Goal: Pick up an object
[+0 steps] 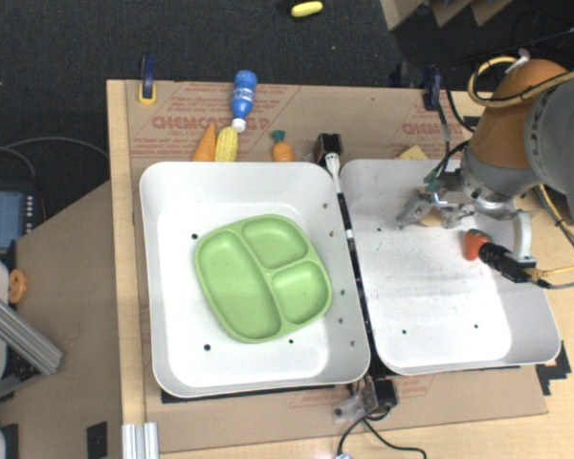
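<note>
Camera view: the arm (pixel 517 122) reaches in from the right and its end effector (pixel 430 208) hangs low over the back part of the right bin (pixel 440 333). Its thin metal fingers (pixel 408 214) stand spread, pointing toward the bin's left side, with nothing between them. A small orange-red object (pixel 473 246) lies on the right bin's floor, just beside the wrist and toward the bin's right rim; it looks like the nearest candidate, though what it is cannot be made out. The left bin (pixel 172 199) holds a green divided plate (pixel 260 277), flat, well apart from the end effector. On the counter (pixel 124 161) behind the bins lie a blue-and-white bottle (pixel 243 96), a toy corn cob (pixel 227 143) touching a carrot-like piece (pixel 205 144), and a smaller carrot (pixel 282 148). Progress, as judged: approach made, no grasp. Left to do: place the fingers about an object, close, lift clear of the bin.
</note>
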`<action>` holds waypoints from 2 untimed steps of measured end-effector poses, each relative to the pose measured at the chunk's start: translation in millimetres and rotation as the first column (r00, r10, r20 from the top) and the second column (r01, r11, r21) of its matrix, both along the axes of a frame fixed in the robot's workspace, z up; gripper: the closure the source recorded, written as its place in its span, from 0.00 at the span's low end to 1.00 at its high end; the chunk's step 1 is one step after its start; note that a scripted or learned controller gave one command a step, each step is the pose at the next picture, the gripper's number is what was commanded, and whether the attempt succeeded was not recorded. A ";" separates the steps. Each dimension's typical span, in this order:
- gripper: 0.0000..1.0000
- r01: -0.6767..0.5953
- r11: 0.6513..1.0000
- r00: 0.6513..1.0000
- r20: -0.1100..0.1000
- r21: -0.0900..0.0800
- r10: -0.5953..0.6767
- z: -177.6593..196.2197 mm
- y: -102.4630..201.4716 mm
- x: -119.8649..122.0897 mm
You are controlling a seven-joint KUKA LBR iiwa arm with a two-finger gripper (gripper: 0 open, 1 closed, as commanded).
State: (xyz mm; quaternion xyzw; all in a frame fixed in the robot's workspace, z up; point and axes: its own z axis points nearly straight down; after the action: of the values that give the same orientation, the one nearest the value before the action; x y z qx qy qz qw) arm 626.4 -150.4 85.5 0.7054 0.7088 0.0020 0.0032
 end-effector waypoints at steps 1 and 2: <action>0.00 0.002 1.000 1.000 -0.001 -0.001 -0.002 -0.1 2.4 42.5; 1.00 0.002 1.000 1.000 0.000 -0.002 -0.002 10.7 2.1 41.4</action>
State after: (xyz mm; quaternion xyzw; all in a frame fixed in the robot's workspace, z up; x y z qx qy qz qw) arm 667.8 -148.3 96.2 0.7063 0.7079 0.0013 0.0037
